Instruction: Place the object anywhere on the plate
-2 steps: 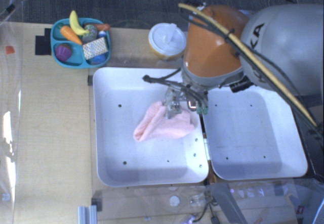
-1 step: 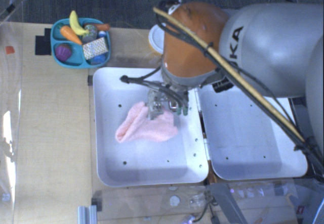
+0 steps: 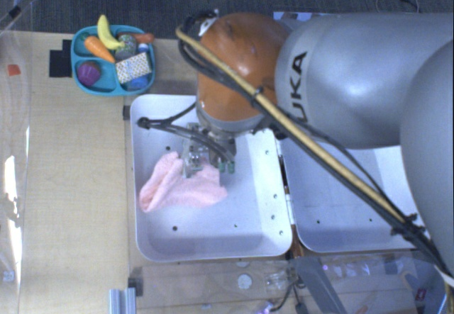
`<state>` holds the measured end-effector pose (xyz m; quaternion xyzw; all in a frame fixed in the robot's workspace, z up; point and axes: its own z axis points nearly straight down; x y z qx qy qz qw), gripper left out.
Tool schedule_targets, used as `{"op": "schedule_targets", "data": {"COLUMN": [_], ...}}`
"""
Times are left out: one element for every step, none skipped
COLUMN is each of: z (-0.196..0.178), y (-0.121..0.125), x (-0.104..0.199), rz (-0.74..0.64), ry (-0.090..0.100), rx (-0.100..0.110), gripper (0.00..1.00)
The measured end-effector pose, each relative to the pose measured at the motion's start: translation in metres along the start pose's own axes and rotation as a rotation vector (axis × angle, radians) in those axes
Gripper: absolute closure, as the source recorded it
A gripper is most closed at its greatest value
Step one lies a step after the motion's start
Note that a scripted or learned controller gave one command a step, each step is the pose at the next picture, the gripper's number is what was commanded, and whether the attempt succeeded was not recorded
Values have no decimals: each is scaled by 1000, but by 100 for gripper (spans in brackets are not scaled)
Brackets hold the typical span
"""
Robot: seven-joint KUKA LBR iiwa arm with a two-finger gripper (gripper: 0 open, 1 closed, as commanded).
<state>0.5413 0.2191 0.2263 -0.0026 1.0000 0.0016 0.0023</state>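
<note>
Camera view showed the gripper (image 3: 208,161) low over the left bin (image 3: 259,227), directly above the right end of a pink cloth (image 3: 177,185) that lay crumpled on the bin floor, somewhat left of centre. Whether the gripper was apart, together, or pinched on fabric I could not tell; the wrist and its cabling covered that spot, and no cloth showed plainly caught in it.

The cloth's long axis ran roughly left to right, tilted so that the left end sat nearer the bin's left wall and a folded lobe rose toward the far side. Its right end tucked under the gripper.

A blue sectioned plate (image 3: 76,80) sat on the wooden bench beyond the bin's far-left corner, already carrying toy food (a banana, a carrot, a purple piece and a patterned block could be made out).

The step in hand looked like the grasp. To do it well, I would judge that the gripper should bite a raised fold rather than a flat layer, then lift straight up until the trailing end cleared the bin wall before travelling far and left. Soft fabric will hang and swing, so a slow carry should help it land on the plate and not drape off its rim.
</note>
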Motion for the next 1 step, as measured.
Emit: {"op": "schedule_targets", "data": {"z": [0], "y": [0], "x": [0], "rz": [0], "ry": [-1], "rx": [0], "gripper": [0]}}
